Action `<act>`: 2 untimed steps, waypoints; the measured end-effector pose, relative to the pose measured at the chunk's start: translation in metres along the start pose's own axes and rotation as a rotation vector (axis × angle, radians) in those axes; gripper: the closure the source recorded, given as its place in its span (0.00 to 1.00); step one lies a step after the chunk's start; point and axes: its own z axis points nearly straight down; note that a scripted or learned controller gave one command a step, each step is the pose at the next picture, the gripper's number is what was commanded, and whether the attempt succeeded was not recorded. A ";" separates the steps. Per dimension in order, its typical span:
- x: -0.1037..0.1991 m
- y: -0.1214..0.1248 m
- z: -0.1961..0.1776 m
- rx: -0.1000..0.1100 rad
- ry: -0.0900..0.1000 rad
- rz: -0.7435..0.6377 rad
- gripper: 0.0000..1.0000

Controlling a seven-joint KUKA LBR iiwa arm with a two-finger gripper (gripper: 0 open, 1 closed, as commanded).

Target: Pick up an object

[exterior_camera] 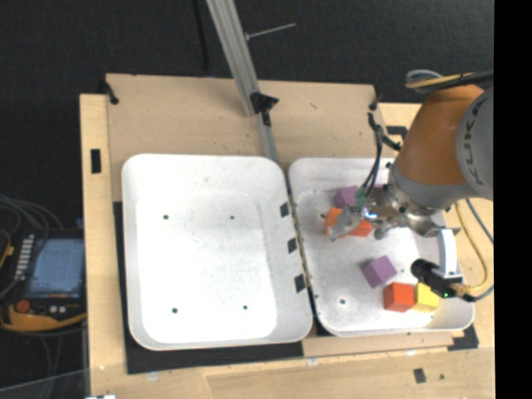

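Pincer [349, 225] low in right bin [332, 322], fingers hard to make out; cannot tell how far open, nor whether anything gripped. Orange block [337, 218] right at the tips, touching or nearly so. Purple block [345, 197] just behind it. Second purple block [379, 270] nearer the front edge, apart. Orange cube [399, 297] and yellow block [427, 298] side by side further toward front right corner. Left bin [150, 322] well off to the side.
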 end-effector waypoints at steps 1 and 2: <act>0.002 -0.001 0.063 0.002 0.001 0.000 0.00; 0.002 0.001 0.049 -0.007 0.003 0.006 1.00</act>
